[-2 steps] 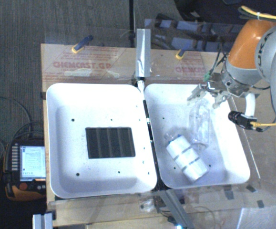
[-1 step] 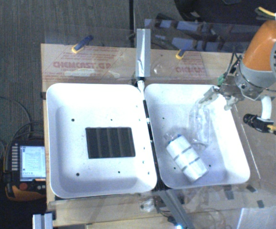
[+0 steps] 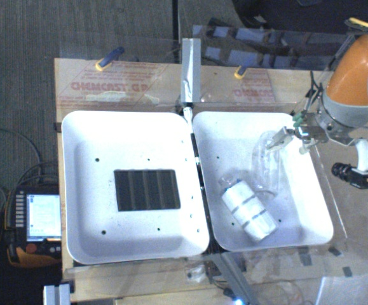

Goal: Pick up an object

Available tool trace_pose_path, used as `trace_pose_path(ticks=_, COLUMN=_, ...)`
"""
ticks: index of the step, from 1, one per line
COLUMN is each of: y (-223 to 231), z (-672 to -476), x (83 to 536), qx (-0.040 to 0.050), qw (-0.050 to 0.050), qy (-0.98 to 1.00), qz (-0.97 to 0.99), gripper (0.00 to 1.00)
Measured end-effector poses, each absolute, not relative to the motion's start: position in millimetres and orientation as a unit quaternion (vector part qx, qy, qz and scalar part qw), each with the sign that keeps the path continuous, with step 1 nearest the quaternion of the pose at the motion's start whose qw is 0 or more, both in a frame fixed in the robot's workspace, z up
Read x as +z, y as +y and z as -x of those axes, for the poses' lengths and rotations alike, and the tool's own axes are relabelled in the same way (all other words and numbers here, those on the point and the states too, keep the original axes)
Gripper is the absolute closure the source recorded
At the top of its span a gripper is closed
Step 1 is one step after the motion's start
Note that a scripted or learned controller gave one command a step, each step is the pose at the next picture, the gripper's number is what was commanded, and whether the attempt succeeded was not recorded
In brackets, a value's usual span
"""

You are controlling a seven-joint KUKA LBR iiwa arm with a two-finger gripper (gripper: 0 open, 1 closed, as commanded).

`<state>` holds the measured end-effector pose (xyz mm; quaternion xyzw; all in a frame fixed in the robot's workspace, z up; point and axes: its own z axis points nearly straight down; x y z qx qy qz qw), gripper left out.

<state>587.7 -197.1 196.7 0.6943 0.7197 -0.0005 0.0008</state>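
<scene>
The gripper [image 3: 284, 136] hangs over the right bin [image 3: 311, 227], at its far right side. A white roll [image 3: 248, 210] lies near the bin's front, touching a clear plastic bag [image 3: 267, 164] that reaches toward the gripper.

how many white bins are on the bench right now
2. The left bin holds a dark ridged pad. The right bin holds a white cylinder and a clear plastic item, with the gripper at its upper right corner.
</scene>
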Motion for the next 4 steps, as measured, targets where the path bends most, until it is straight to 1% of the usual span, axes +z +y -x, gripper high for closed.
trace_pose_path(ticks=1, y=-207, z=-574.4, x=219, qx=0.0003, qw=0.001, qy=0.727, qz=-0.687, gripper=0.00)
trace_pose_path(ticks=2, y=-194, z=-558.3, x=241, qx=0.0006, qw=0.000, qy=0.732, qz=-0.681, gripper=0.00)
trace_pose_path(ticks=3, y=-170, z=-526.6, x=201, qx=-0.0003, qw=0.000, qy=0.715, qz=-0.699, gripper=0.00)
trace_pose_path(ticks=4, y=-188, z=-595.5, x=136, qx=-0.0015, qw=0.000, qy=0.721, qz=-0.693, gripper=0.00)
